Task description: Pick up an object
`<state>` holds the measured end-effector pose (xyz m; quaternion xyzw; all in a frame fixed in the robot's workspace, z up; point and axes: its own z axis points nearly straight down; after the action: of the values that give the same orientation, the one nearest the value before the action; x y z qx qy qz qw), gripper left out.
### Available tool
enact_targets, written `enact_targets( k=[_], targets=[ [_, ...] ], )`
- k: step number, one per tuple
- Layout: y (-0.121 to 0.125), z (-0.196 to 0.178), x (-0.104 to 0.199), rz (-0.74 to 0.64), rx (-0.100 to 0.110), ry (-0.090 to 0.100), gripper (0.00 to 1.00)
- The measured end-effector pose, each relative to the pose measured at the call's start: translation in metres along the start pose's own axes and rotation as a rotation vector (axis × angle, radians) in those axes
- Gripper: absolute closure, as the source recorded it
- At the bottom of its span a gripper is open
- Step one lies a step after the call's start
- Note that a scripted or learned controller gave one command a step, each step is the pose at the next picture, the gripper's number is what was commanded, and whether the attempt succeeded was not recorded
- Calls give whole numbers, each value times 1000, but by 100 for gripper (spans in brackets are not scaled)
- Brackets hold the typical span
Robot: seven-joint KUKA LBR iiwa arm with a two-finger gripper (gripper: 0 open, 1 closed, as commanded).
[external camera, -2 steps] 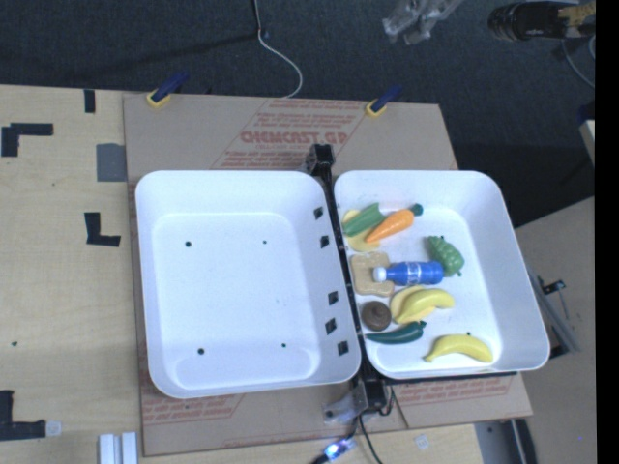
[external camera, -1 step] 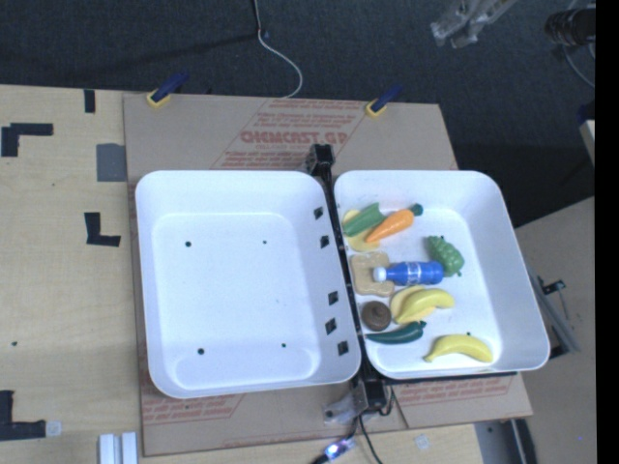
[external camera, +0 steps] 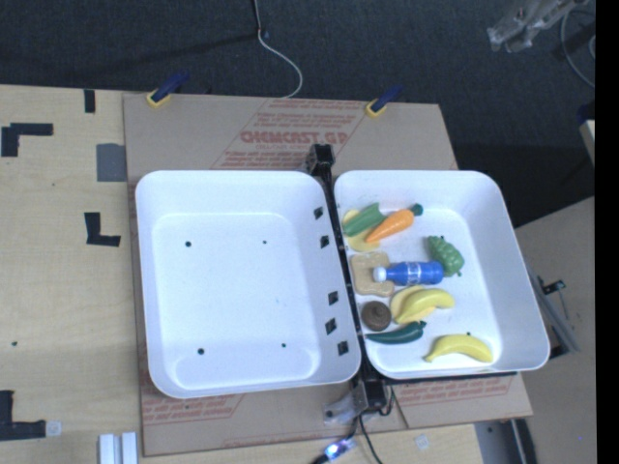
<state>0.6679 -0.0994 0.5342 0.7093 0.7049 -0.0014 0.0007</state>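
The right bin (external camera: pixel 488 222) holds several toy items: an orange carrot (external camera: pixel 391 225), a green pepper (external camera: pixel 361 219), a blue-and-white bottle (external camera: pixel 410 274), a green leafy piece (external camera: pixel 447 255), a tan slice (external camera: pixel 368 272), a brown disc (external camera: pixel 375 314), two yellow bananas (external camera: pixel 422 304) (external camera: pixel 458 349) and a dark green chili (external camera: pixel 396 334). My gripper (external camera: pixel 515 29) hangs blurred at the top right, well above and beyond the bins, far from every item.
The left bin (external camera: pixel 232 365) sits beside the right one on a cardboard sheet (external camera: pixel 290 133). Black clips (external camera: pixel 331 298) join the bins along the middle. A white cable (external camera: pixel 276 51) runs down from the top.
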Motion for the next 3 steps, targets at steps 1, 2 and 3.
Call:
enact_targets(
  k=[1, 2, 3],
  targets=[
    [0, 0, -70, -1, 0, 0, 100],
    [1, 1, -128, -2, 0, 0, 100],
    [0, 217, -113, -6, 16, 7, 100]
  ],
)
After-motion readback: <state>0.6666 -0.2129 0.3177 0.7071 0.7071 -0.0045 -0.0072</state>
